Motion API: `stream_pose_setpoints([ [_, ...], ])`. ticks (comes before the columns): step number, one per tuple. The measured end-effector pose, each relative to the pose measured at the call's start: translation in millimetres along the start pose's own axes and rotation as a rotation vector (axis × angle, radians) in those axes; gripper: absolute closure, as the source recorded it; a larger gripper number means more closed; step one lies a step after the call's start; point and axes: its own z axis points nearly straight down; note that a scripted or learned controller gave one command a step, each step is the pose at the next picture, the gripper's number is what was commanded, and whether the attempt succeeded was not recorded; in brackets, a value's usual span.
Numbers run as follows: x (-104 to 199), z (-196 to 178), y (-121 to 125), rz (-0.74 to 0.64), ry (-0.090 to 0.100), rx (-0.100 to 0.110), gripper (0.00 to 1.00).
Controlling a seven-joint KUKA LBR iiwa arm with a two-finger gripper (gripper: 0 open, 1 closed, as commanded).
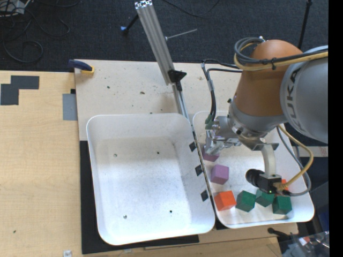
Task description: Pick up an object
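Several blocks (pixel 220 174) lie in the right bin (pixel 303 210), beside the left bin (pixel 107 143).

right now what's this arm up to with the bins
The KUKA arm reaches in from the right over the right bin, its gripper low near the bin's left wall, just above a purple block. A second purple block, an orange block and green blocks lie along the front. Nothing looks lifted yet. The left bin sits alongside.
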Motion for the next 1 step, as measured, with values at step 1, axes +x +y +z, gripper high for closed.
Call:
stream_pose_setpoints([
  [1,43.0,17.3,28.5,0.000,-0.001,-0.002,1.00],
])
